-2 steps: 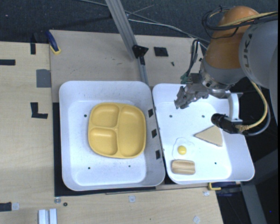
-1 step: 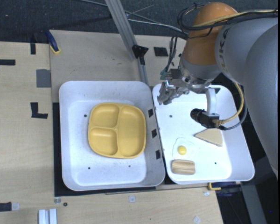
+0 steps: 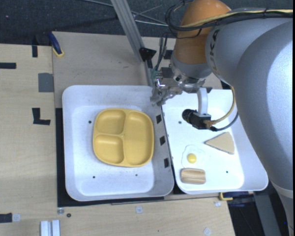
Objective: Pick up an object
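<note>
While the task leaves the choice of object open, we see four things lying in the bins, none of them in the gripper. A yellow divided plate point(image 3: 123, 136) with three compartments lies flat in the middle of the left bin point(image 3: 78, 181). In the right bin point(image 3: 246, 176), a tan triangular wedge point(image 3: 221, 143) lies toward the right side. A toy fried egg point(image 3: 191, 157), white with a yellow yolk, lies to the left of the wedge, nearer the front. A small tan bread roll point(image 3: 192, 175) sits just in front of the egg, close to the bin's front wall.

We find the gripper point(image 3: 158, 96) at the back of the bins, over the ridge where the two bins meet, well apart from the egg, the roll and the wedge and behind the plate's far right corner. We cannot tell whether it is open or closed at this angle.

Above it rises the orange band point(image 3: 199, 33) and the bulky grey arm point(image 3: 265, 82), which fills the right of the view. The bins rest on a pale wooden bench point(image 3: 19, 156) marked with black tape pieces point(image 3: 39, 116), and a grey metal bar point(image 3: 128, 18) slants down toward the gripper.
</note>
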Robot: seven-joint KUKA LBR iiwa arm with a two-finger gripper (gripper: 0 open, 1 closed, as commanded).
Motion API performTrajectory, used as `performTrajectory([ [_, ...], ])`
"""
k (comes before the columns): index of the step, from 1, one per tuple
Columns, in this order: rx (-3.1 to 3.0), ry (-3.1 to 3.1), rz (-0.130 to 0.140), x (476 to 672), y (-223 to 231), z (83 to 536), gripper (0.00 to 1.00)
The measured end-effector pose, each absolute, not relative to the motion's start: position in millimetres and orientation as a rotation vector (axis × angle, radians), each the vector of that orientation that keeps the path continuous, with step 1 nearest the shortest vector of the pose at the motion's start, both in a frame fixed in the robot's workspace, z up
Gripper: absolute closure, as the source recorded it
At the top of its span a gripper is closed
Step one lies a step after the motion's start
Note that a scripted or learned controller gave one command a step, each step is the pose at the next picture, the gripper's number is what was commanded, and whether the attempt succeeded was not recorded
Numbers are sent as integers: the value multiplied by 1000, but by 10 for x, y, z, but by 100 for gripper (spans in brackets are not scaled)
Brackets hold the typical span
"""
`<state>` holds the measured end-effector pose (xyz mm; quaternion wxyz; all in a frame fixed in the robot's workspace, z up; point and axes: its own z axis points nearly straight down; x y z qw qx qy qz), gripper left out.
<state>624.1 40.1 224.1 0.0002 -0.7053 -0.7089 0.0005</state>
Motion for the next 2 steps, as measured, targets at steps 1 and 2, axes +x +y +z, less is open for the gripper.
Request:
performTrajectory([
  [1,-2215,-2227,0,6447,874,2188,100],
  [2,-2218,-2224,3,6439,847,2190,0],
])
